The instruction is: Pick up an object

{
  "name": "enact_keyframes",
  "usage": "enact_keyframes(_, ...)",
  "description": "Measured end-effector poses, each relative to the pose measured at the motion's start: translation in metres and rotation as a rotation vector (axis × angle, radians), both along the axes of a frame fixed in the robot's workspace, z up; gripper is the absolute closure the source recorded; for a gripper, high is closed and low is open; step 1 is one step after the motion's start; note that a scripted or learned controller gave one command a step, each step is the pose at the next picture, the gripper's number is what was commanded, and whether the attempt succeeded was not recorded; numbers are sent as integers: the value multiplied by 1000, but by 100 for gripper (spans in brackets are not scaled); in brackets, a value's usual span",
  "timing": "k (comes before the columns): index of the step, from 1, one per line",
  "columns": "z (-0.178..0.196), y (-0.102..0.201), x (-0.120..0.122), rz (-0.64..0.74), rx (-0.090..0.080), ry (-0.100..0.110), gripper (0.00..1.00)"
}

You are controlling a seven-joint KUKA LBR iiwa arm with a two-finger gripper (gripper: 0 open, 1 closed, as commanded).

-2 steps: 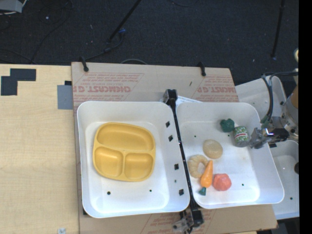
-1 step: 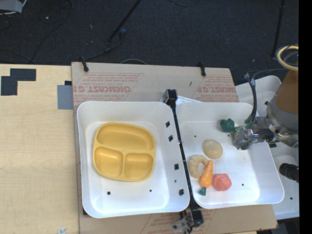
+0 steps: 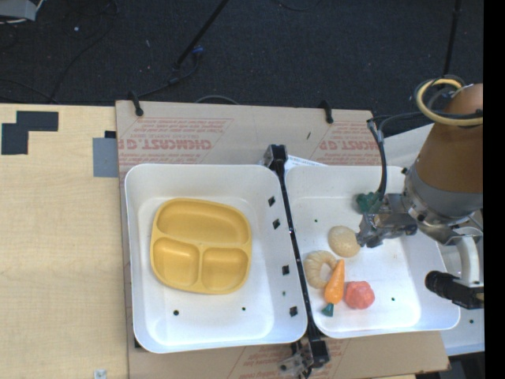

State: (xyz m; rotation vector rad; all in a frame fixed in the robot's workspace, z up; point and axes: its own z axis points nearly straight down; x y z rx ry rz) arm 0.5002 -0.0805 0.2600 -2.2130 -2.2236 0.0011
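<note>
The right bin (image 3: 394, 314) holds several toy foods. A pale round bun (image 3: 342, 241) lies near its middle. Below it are a beige ring-shaped pastry (image 3: 317, 265), an orange carrot (image 3: 335, 283) and a red fruit (image 3: 359, 294). A small green piece (image 3: 365, 202) lies further back. My gripper (image 3: 371, 234) hangs low over the right bin, just right of the bun and close beside it. Whether it touches the bun I cannot tell. Nothing is visibly held.
The left bin (image 3: 142, 212) holds a yellow divided plate (image 3: 201, 245). A black divider (image 3: 288, 235) runs between the two bins. The arm's orange band and grey body (image 3: 450, 160) overhang the right bin's far right side. Cardboard lies under both bins.
</note>
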Motion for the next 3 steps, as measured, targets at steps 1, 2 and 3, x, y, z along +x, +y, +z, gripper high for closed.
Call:
enact_keyframes(1,2,54,-8,0,0,1,100)
enact_keyframes(2,-12,115,-8,0,-1,3,100)
enact_keyframes(3,-12,171,-6,1,-2,1,100)
